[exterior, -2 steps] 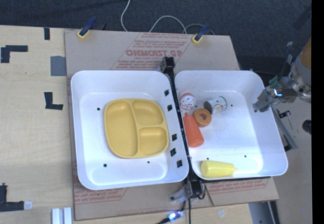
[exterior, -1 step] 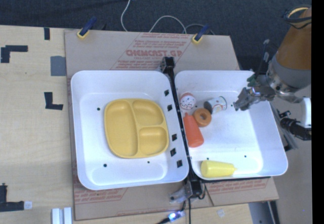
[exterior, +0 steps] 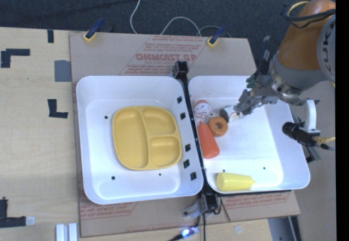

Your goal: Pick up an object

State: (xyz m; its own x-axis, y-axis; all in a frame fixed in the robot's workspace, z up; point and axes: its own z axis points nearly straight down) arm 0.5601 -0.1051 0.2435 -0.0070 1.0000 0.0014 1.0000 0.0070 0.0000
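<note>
We saw the grey two-finger gripper (exterior: 240, 110) low in the right white bin (exterior: 283, 166), but could not tell how its jaws stood. The small brown ring-shaped doughnut (exterior: 218, 126) lay just beside its tip, apart from it, touching the orange carrot-shaped toy (exterior: 207, 140) by the divider.

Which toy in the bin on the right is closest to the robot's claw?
The small brown ring-shaped doughnut toy. It lies just beside the claw, while the orange carrot-shaped toy sits lower down and the yellow lemon-shaped toy rests far off at the bin's front edge.
</note>
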